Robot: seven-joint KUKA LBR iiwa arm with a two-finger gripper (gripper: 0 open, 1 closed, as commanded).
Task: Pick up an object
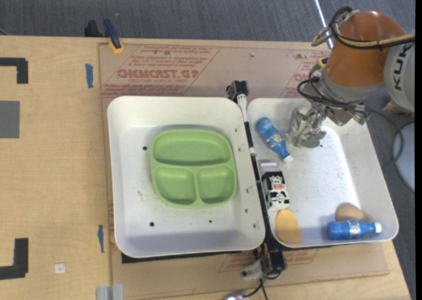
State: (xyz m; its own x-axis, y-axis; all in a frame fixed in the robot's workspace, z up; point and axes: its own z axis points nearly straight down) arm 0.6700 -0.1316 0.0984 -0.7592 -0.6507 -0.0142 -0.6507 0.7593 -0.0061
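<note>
My gripper (306,131) hangs over the back of the right bin (369,160), its metal fingers pointing down with nothing between them. Just left of it lies a blue bottle (272,138) with a white cap, tilted toward the divider. A small white carton (276,188) with dark print lies by the bin's left wall. In front of it sits a yellow-orange rounded piece (287,225). At the front right lie a second blue bottle (351,229) and a tan rounded object (349,212) touching it.
The left bin (125,160) holds a green three-compartment tray (194,166). A black clamp (237,89) sits at the back of the divider between the bins. The bins rest on brown cardboard (165,68) on the wooden bench.
</note>
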